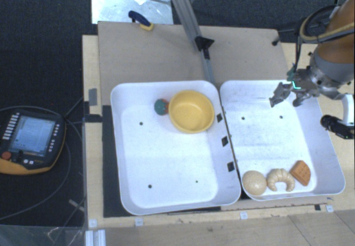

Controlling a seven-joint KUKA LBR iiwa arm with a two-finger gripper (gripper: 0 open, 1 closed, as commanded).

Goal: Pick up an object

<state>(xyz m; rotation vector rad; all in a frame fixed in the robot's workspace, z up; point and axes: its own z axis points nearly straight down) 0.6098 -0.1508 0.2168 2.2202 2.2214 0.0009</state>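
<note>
My gripper [288, 98] hangs over the far right part of the right bin [260, 128], its two dark fingers spread open with nothing between them. Along that bin's near edge lie a pale round bun [254, 181], a beige croissant [281, 179] and a small orange waffle-like biscuit [301, 172]; all three are well below the gripper in the view. In the left bin [166, 184] a yellow bowl [191, 111] sits at the far right corner, with a small teal and red ball [161, 106] touching its left side.
A grey pole [186, 9] slants across the brown board behind the bins, ending in a black clamp [203, 44]. A teach pendant [30, 139] lies on the floor at the left. Black clips [224, 140] line the seam between the bins.
</note>
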